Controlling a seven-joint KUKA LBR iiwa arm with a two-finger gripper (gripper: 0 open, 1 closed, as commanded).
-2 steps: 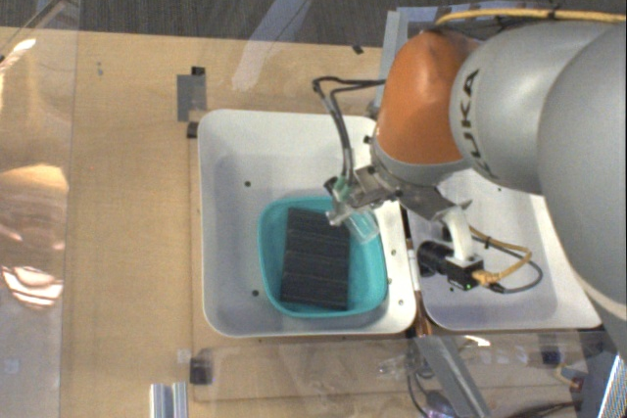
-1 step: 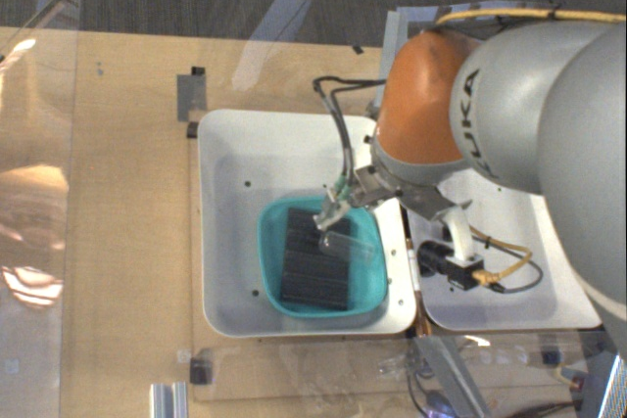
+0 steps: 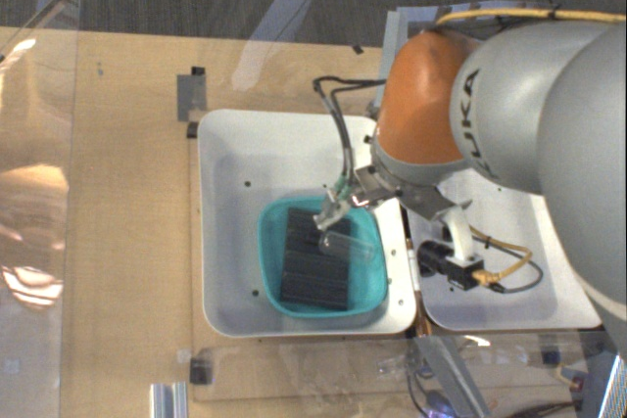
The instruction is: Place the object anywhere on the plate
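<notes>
On the wooden bench [image 3: 118,240], the dark object [image 3: 313,264] is seen lying on the teal plate [image 3: 274,230] in the left bin [image 3: 225,210], the gripper [image 3: 333,215] apparently at its top edge, finger state unreadable; placement is judged done, retreat next.

My grey arm [image 3: 549,103] reaches in from the right, its orange band [image 3: 423,103] bulking above the wrist. Below and left of that band hangs my gripper [image 3: 330,222], pointing downward, a black cable looping up behind it.
</notes>
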